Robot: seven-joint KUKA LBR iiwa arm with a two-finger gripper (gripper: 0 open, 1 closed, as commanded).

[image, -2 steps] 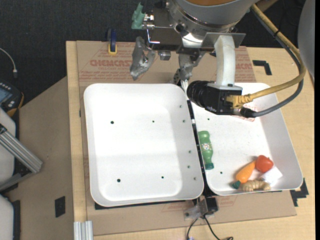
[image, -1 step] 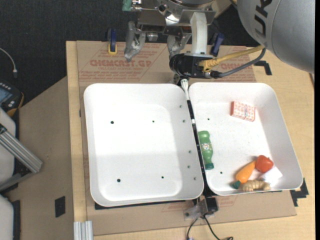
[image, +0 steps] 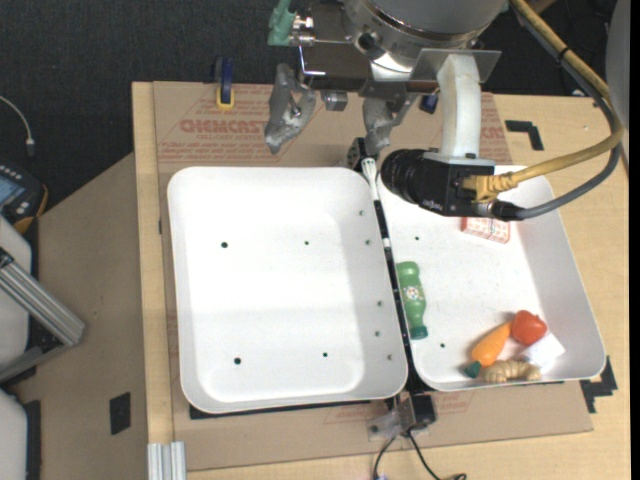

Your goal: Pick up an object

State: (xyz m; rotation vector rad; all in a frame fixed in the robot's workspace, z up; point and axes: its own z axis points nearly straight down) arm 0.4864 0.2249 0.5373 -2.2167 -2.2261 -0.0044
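The gripper point(image: 328, 118) is at the top centre of the frame, above the far rim of the two bins, hanging from the grey arm with its orange band at the very top edge. Its two fingers stand wide apart: one metal finger point(image: 288, 110) is to the left, over the cardboard sheet point(image: 150, 268) behind the left bin, and the other finger is to the right, above the place where the two bins meet. Between the fingers I see nothing, so the gripper holds no object, and the fingers do not seem to touch any thing in the bins. The left bin point(image: 190, 268) takes the middle of the frame. The right bin point(image: 570, 268) carries the objects. A green bottle point(image: 410, 298) lies along the left wall of this bin, just beside the border between the bins, well below the gripper. In the lower right corner of the right bin there is an orange carrot-shaped toy point(image: 490, 345), a red round piece point(image: 528, 326) touching it on the right, and a small beige object point(image: 508, 372) just under them. A red and white card point(image: 486, 228) lies in the upper part of the right bin, partly hidden under a black camera unit point(image: 430, 180) fixed on the arm. A yellow cable point(image: 570, 158) runs from that unit toward the right of the frame.
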